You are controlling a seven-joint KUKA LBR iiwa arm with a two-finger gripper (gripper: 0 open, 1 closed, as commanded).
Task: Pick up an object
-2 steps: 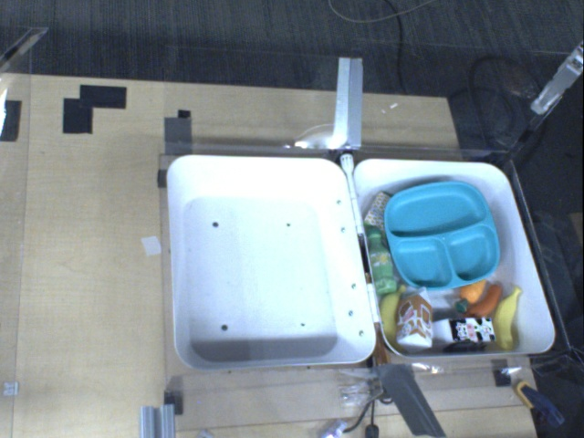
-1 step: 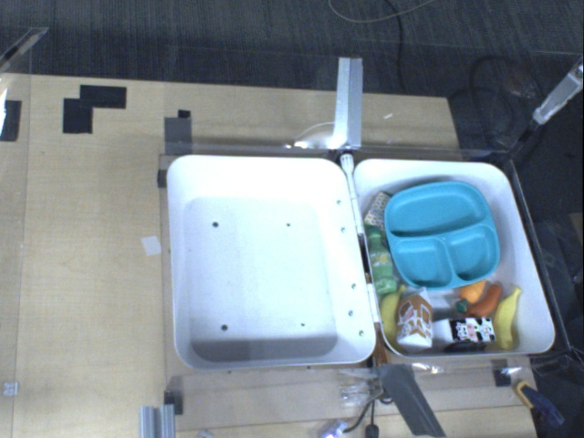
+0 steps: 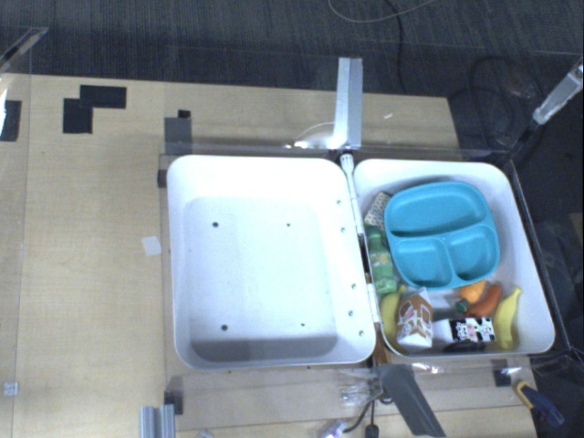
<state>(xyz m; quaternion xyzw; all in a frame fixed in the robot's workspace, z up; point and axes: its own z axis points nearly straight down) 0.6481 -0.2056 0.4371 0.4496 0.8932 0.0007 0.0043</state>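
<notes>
Camera view: you are looking down on two white bins sitting on the surface (image 3: 82,272).
Left bin (image 3: 182,245): lying beside the right bin (image 3: 520,235).
Right bin contents: blue divided tray (image 3: 443,235), paper cup (image 3: 415,319), banana (image 3: 507,318), carrot (image 3: 484,295), green packet (image 3: 380,267), all crowding together.
Claw: you cannot tell its state.

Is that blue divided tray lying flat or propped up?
Propped up: the blue tray rests tilted on other objects in the right bin, its compartments facing up.
</notes>
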